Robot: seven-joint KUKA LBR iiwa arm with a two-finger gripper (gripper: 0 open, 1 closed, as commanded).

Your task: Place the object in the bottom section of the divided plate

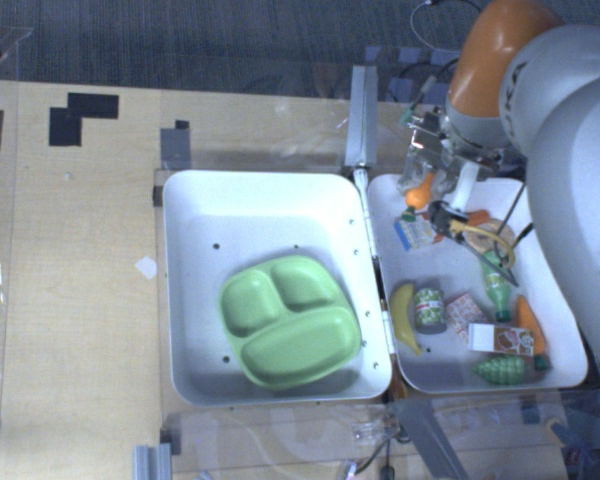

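Observation:
A green divided plate (290, 320) lies in the left white bin (190, 268), with two small sections at the back and one large section (300, 348) at the front, and nothing lies on it. My gripper (438, 180) hangs over the back left corner of the right bin (565, 363). A small orange item (417, 195) sits right at its tip, and I cannot tell whether it is held. The grey arm and its orange band (490, 48) cover the bin's back right part.
The right bin holds several items: a banana (404, 318), a green can (429, 308), a blue and white packet (412, 233), a green bottle (496, 293), a small carton (505, 340), a carrot (529, 323) and a green knobbly piece (502, 370). A metal divider (360, 118) stands between the bins.

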